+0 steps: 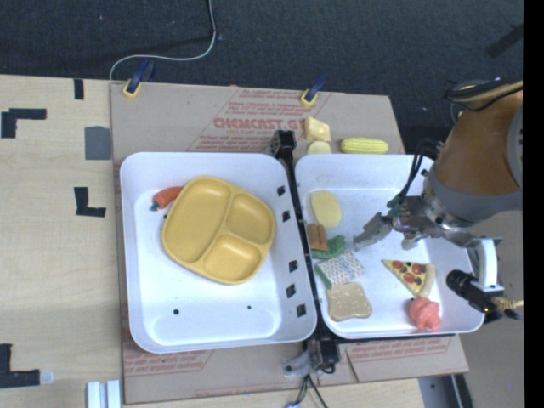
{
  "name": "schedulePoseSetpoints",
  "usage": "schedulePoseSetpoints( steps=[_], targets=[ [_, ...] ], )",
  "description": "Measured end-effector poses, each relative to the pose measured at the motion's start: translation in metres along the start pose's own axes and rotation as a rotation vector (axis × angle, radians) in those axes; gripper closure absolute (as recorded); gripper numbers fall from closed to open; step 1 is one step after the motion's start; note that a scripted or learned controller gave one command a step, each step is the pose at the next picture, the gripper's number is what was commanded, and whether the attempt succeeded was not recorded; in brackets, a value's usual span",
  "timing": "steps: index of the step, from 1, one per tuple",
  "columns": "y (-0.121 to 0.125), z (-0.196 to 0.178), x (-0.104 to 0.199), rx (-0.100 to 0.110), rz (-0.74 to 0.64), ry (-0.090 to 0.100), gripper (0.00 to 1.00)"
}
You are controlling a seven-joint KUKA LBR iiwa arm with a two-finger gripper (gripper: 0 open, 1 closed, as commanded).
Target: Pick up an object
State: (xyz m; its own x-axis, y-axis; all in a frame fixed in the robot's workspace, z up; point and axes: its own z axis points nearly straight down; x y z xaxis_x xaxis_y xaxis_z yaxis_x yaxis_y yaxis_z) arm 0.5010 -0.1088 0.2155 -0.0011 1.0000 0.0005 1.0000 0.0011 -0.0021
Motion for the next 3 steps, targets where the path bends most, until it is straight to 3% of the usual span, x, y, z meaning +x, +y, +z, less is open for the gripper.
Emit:
schedulePoseSetpoints(
  steps=[1, 2, 3],
  targets=[
    [0.077, 0.033, 0.042, -0.003, -0.006, 0.0, 0.0],
    [0.117, 0.123, -0.003, 0.002, 0.002, -0.002, 0.0],
    [0.126, 0.131, 0.016, -0.002, -0.002, -0.001, 0.0]
  ],
)
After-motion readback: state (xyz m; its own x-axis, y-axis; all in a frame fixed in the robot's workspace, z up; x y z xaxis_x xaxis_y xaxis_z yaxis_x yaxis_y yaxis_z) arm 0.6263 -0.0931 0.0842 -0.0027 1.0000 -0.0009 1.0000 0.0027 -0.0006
